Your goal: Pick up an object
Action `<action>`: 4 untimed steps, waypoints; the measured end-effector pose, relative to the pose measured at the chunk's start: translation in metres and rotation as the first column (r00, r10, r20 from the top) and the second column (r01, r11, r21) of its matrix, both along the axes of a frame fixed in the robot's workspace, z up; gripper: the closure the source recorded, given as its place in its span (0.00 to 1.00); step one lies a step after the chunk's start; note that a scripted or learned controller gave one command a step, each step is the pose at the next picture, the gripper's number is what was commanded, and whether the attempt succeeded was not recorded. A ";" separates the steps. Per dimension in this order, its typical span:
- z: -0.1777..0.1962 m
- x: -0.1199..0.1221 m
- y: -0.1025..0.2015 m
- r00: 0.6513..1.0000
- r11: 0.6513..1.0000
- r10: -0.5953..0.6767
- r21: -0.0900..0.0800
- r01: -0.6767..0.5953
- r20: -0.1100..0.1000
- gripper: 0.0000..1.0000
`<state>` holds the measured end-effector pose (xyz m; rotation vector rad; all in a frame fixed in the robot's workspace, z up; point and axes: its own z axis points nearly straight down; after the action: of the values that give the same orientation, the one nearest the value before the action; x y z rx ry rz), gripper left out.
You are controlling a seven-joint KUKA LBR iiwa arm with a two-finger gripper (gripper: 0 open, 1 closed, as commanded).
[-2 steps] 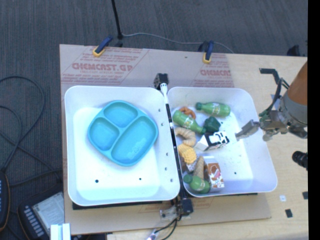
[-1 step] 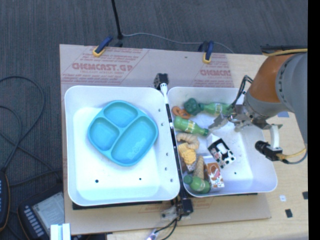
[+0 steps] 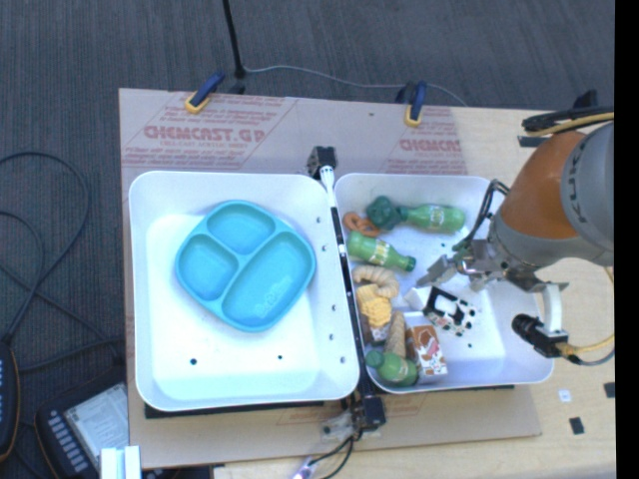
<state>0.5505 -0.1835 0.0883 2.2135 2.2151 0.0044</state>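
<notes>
Where the gripper (image 3: 446, 270) hovers, a black-and-white spotted object (image 3: 451, 310) lies.

Both bins white; left bin (image 3: 150, 297) carries a light-blue three-section plate (image 3: 246, 264). Right bin (image 3: 519, 362): two green bottles (image 3: 417, 215) at 12 o'clock, yellow corn (image 3: 375, 312) near 8, red-brown carton (image 3: 429, 352) at 6, white block with black dots (image 3: 451, 309) at centre. Arm (image 3: 564, 203) grey with orange band; bench board tan with red lettering.
</notes>
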 end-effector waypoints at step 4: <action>0.011 0.071 0.089 1.000 1.000 0.001 0.000 -0.001 -0.003 1.00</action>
<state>0.6218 -0.0949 0.0989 2.2136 2.2178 0.0016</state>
